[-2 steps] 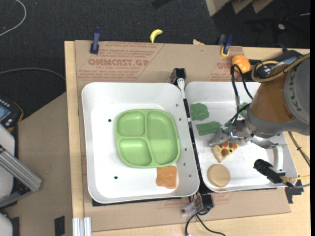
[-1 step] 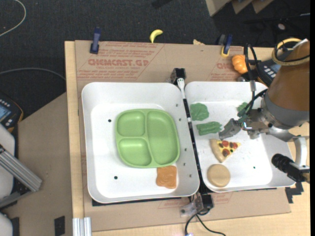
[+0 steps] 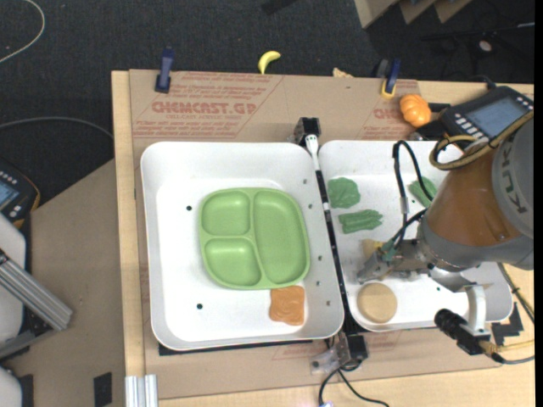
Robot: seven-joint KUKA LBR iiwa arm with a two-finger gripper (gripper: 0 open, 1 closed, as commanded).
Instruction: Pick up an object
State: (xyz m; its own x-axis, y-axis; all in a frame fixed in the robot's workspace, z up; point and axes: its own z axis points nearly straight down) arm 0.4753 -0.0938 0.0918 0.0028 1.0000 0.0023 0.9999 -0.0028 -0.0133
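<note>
— Where's the gripper (image 3: pixel 373 265)?
— Low in the right bin (image 3: pixel 373 155), near its front edge, just above the tan round object (image 3: pixel 377 302).
— Grasping?
— Too blurred; I cannot tell.

Legible text. The brown protective sheet (image 3: pixel 212 108) along the upper edge of the table carries red printed lettering; the largest line, at upper centre left, reads approximately "CHEMCAST G P", with smaller lines around it too fine to read. The same red print repeats, illegibly, at upper right. On the arm (image 3: pixel 501 185), at the right edge, part of a marking resembling "KU" shows.
</note>
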